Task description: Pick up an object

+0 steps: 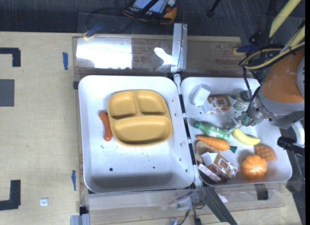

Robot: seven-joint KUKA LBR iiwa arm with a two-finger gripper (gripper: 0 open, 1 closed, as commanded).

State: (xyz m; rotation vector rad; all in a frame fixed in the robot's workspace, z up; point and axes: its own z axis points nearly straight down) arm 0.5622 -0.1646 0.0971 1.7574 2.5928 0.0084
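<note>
Camera view: two white bins side by side on bench. Left bin (92,136) holds yellow divided plate (139,116); orange hot dog (105,125) lies against plate's left edge. Right bin (285,168) holds green bottle (213,131), carrot (213,144) just below bottle, banana (246,137), waffle (265,152), orange (254,167), cartons (219,165), white cup (200,94). Arm (286,86) reaches in from right over right bin. Gripper (246,117) low among items, just above banana. Finger opening: cannot tell. Nothing seen held.

no text, labels or numbers readable
</note>
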